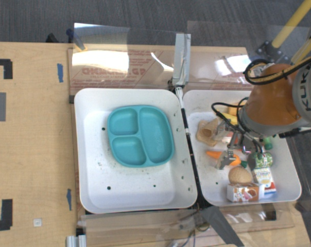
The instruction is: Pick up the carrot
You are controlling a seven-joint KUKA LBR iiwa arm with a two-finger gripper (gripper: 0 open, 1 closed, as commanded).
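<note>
camera view: arm reads "ku".

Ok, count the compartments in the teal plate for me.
3. The teal plate in the left bin has one small section at upper left, one at lower left, and one long section down its right side. None looks hidden.

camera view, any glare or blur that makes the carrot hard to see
Camera view: bright glare streaks the clear panel behind the bins, not the right bin; the carrot is small and soft-edged, partly covered by the claw; lighting is even, shadows faint.
</note>
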